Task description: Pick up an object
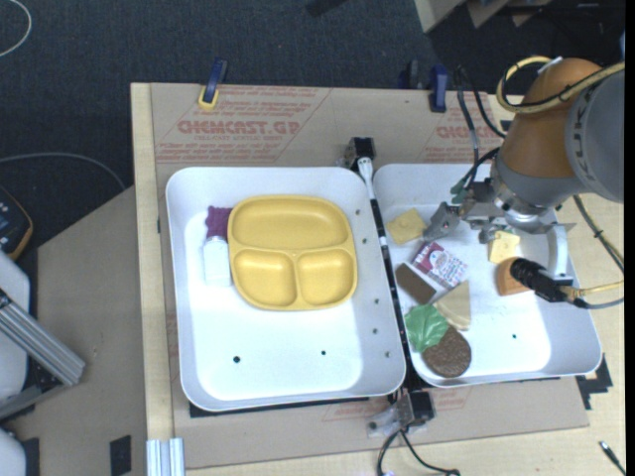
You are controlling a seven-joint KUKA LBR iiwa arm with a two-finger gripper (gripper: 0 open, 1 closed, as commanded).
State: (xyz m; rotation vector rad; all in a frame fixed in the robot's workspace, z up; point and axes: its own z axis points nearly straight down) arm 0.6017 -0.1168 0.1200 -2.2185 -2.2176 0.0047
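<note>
The tool (474,216) is poised over the right white bin (566,350); whether it is parted cannot be told. The approach is judged underway; a descent onto the pale yellow block (405,227) is needed.

"CHEMCAST GP" in red on brown board (248,124), repeated upper right, partly hidden

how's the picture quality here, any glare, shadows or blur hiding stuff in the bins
Camera view: even, soft light, no hard shadows; the yellow tray shows a mild sheen, not glare; the white bins are bright but not blown out; the food pieces in the right bin look slightly soft, so small print on the red packet is unreadable; the arm hides part of that bin.
</note>
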